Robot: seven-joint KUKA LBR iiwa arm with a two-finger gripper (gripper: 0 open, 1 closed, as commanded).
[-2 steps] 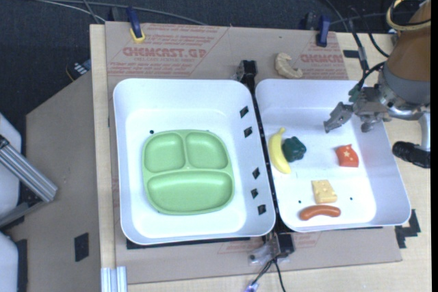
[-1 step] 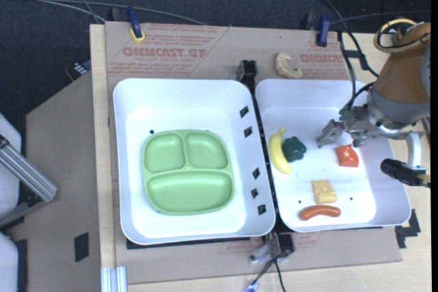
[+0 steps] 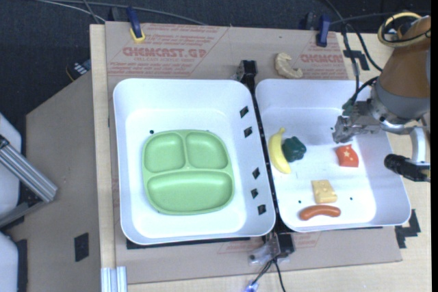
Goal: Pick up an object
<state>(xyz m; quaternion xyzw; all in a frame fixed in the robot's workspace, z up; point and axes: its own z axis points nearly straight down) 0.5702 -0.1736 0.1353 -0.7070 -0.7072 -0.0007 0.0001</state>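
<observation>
In the right bin [image 3: 383,215], the tool [image 3: 344,131] hung low just above and left of a red piece [image 3: 348,156], nothing visible between its fingers, though whether they were open or shut I could not tell. A banana [image 3: 278,153] lay touching a dark green item [image 3: 295,148] near the bin's left wall, with a yellow block [image 3: 324,190] and a sausage [image 3: 319,213] toward the front. The left bin [image 3: 130,147] held a green tray [image 3: 188,171] with three compartments, and a beige object [image 3: 288,65] sat on the tabletop [image 3: 171,51] behind the bins.
</observation>
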